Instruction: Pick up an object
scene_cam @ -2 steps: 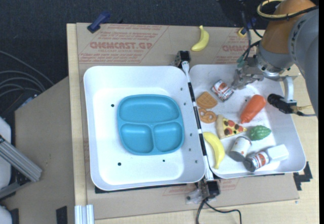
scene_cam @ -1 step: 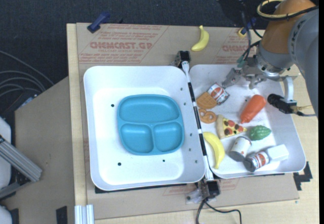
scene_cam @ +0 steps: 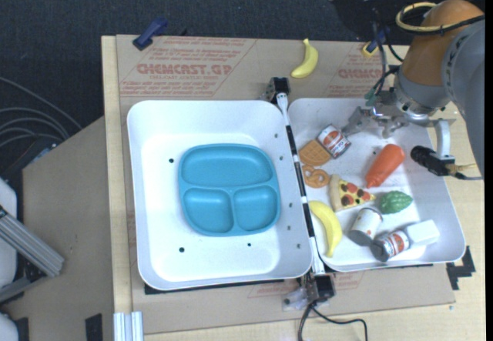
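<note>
Where the gripper (scene_cam: 375, 116) is: low over the far end of the right bin (scene_cam: 451, 212), under the grey wrist with its orange band, reaching in from the right.
Gripper state: cannot be told, as the wrist and the slant of the view hide whether it is apart or together; nothing can be seen held in it.
Nearest thing: a red-and-white can (scene_cam: 333, 140) lying on its side just beside the gripper, toward the bins' shared edge; touching or apart, I cannot tell.
Next out: a carrot (scene_cam: 384, 165) lying near the gripper on the nearer side, and a round biscuit (scene_cam: 314, 153) touching the can, with a pretzel (scene_cam: 316, 176) just below it.
Further out in the same bin: a pizza slice (scene_cam: 350, 193), a green leafy piece (scene_cam: 394, 202), a banana (scene_cam: 327, 228), a grey cup (scene_cam: 363, 222), a second can (scene_cam: 394, 242) and a white block (scene_cam: 422, 233) — all resting on the bin floor.
Left bin (scene_cam: 146, 201): holds a blue divided tray (scene_cam: 229, 187), well apart from the gripper.
Bench: a second banana (scene_cam: 305, 61) lies outside the bins, beyond the far rim.
Done: by my reading, the approach — the gripper is down among the objects.
Left: the grasp itself and the lift; every object lies in the bin, so no pick is shown yet.
Likely target: the can or the carrot, judged only from closeness.
</note>
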Tool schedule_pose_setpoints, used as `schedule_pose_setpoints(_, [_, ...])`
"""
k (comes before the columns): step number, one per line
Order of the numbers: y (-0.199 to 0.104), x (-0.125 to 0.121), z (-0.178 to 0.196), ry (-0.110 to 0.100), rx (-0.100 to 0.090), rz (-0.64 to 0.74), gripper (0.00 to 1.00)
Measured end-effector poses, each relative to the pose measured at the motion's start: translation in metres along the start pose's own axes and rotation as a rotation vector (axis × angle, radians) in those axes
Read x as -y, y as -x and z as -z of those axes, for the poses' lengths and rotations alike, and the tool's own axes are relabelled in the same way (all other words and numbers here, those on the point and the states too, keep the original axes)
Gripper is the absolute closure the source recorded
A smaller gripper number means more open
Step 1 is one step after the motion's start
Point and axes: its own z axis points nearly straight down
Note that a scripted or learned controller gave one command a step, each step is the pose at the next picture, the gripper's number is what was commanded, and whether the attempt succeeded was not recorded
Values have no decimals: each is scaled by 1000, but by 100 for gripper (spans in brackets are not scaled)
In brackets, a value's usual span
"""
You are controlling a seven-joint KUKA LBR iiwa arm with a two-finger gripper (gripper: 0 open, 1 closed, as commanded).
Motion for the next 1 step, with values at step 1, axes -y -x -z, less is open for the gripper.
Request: schedule_pose_setpoints(1, [-11, 0, 0, -2, -1, 1, 0])
